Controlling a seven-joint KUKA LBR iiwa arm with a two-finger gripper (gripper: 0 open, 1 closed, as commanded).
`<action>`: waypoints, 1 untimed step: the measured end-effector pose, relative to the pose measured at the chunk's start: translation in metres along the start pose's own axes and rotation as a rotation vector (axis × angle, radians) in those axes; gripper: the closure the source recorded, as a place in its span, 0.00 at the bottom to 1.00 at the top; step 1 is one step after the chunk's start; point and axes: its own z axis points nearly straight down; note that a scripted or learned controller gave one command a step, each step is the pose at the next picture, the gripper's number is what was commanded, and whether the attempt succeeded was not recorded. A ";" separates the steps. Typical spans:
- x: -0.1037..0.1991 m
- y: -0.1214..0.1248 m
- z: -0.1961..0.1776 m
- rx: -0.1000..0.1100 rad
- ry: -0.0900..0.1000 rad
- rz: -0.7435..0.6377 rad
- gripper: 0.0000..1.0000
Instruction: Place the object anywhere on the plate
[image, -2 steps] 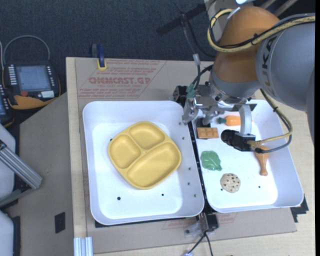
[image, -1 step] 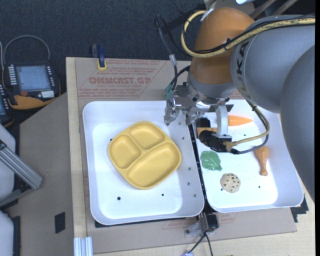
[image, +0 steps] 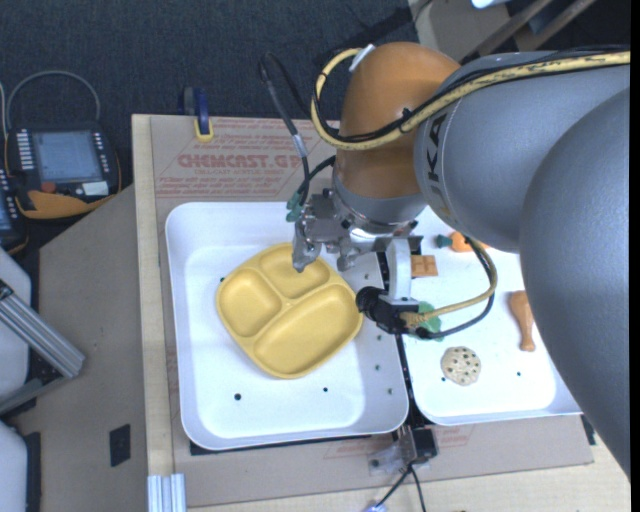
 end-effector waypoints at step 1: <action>-0.003 0.001 0.000 -0.002 -0.002 0.005 0.00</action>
